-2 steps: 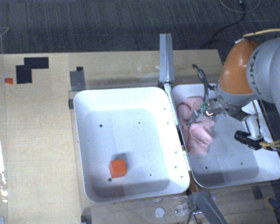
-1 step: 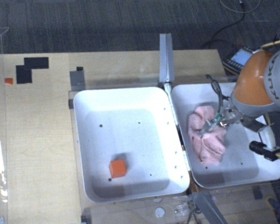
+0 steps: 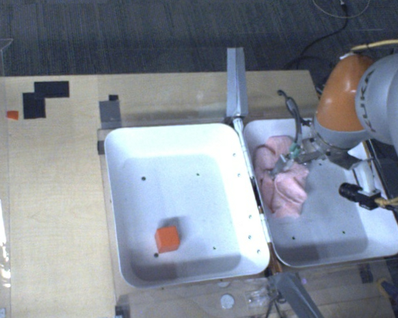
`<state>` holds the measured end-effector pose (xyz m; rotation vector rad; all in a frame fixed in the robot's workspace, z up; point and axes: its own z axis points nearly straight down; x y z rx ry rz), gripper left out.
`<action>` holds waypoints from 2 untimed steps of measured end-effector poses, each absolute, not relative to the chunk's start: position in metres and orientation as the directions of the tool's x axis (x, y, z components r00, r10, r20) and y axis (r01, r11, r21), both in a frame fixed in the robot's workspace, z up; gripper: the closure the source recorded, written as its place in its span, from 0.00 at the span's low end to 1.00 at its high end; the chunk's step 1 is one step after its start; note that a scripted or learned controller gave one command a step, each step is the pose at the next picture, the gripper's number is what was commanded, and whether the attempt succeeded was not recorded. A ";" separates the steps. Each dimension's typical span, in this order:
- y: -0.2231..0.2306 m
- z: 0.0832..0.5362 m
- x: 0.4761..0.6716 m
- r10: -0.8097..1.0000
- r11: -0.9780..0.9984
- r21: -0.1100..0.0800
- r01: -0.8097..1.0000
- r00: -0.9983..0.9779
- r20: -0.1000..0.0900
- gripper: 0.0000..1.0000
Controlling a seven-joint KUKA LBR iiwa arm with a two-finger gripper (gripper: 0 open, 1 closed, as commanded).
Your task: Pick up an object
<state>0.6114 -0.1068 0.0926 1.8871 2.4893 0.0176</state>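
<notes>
A pink crumpled soft object lies against the left wall of the right bin. A small orange block sits in the lower left part of the left bin. My gripper reaches in from the right and is down at the top of the pink object, touching or just above it. The grey arm with its orange band hangs over the right bin's upper right part.
A metal divider post rises between the two bins at the back. Black cables run along the right bin's right side. Black markers and a small orange square lie on the wooden bench at the far left.
</notes>
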 end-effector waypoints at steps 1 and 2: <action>-0.117 0.093 0.587 0.953 0.304 0.021 0.952 -0.304 -0.008 0.00; -0.106 0.092 0.642 0.971 0.241 0.018 0.970 -0.241 -0.006 0.00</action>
